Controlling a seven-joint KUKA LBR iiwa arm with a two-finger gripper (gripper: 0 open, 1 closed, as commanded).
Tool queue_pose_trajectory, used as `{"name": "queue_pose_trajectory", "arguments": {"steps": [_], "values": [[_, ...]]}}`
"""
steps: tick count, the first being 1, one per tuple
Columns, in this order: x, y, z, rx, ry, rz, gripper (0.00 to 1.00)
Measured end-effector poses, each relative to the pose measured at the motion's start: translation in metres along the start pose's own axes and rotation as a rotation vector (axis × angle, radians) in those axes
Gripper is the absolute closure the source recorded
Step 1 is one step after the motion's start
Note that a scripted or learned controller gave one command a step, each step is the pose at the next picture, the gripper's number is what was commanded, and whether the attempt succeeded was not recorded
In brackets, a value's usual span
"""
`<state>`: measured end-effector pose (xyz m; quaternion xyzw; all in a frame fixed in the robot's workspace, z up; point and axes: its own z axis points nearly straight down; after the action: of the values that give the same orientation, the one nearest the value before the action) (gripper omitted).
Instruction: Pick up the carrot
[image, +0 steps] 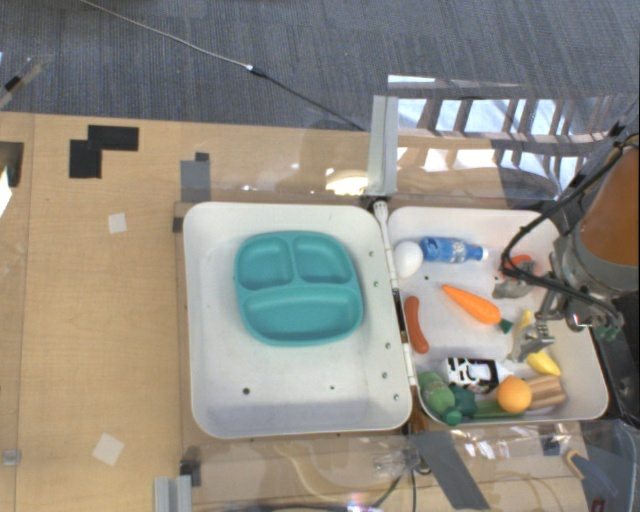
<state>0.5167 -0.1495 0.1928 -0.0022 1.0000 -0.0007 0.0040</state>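
In the right bin (590, 395), your carrot (471, 304) lies free, its long axis running far-left to near-right with the green top at the right, just left of the jaws (535, 335), whose spread you cannot tell.

Wooden bench (90, 330) bearing two shallow white bins side by side (rims touching): left bin (215, 400), right bin (590, 395). Black markers (100, 148) at far-left corner.
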Motion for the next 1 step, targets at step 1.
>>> {"name": "queue_pose_trajectory", "arguments": {"steps": [1], "values": [[-0.0578,-0.0056,0.0707,-0.002,0.005,-0.019,0.0]]}}
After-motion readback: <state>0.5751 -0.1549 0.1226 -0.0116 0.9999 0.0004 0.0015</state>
